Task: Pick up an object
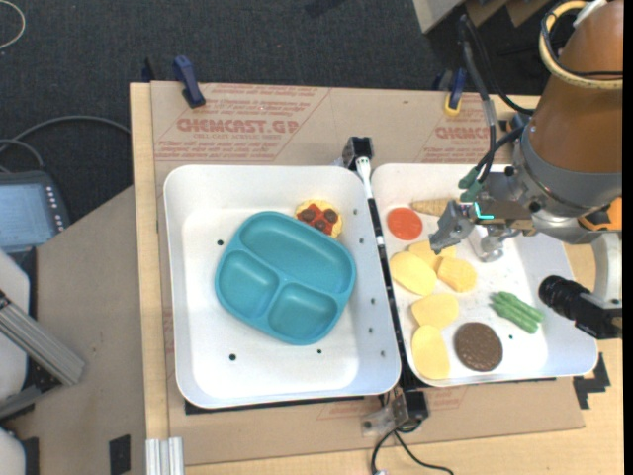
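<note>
Two white bins sit side by side; the fingers (pixel 467 234) hover over yellow pieces (pixel 435 275) in the right bin (pixel 554 364), at twelve o'clock of them; I cannot tell their state.

Your right bin (pixel 554 364) is crowded: yellow pieces (pixel 427 295) sit touching one another near the divider, with the orange disc (pixel 404 224), brown disc (pixel 479 345) and green beans (pixel 517 311) around them. The left bin (pixel 198 364) (blue tray (pixel 285 277) in its middle) leaves you bare floor along its near and left edges.
</note>
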`<act>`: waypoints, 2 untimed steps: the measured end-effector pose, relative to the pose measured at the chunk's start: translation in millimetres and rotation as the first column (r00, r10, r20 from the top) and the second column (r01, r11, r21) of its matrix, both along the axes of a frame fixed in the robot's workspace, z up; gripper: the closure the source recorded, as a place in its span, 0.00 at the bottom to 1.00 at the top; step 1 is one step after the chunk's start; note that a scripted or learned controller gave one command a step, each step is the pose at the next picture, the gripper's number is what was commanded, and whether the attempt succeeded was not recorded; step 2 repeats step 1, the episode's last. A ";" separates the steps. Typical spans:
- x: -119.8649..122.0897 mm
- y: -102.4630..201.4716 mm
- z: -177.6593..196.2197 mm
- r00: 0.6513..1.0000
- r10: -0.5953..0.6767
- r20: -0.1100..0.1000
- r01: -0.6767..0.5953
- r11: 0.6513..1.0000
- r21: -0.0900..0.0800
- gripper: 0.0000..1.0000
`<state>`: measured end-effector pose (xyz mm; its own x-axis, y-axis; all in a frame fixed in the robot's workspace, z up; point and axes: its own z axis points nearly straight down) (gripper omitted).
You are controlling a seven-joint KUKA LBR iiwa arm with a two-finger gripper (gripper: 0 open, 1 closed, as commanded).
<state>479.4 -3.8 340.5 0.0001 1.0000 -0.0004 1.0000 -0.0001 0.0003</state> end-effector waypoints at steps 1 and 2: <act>0.7 0.2 10.7 1.000 0.001 0.003 -0.001 1.000 0.000 1.00; 0.7 0.2 10.7 1.000 0.001 0.003 -0.001 1.000 0.000 1.00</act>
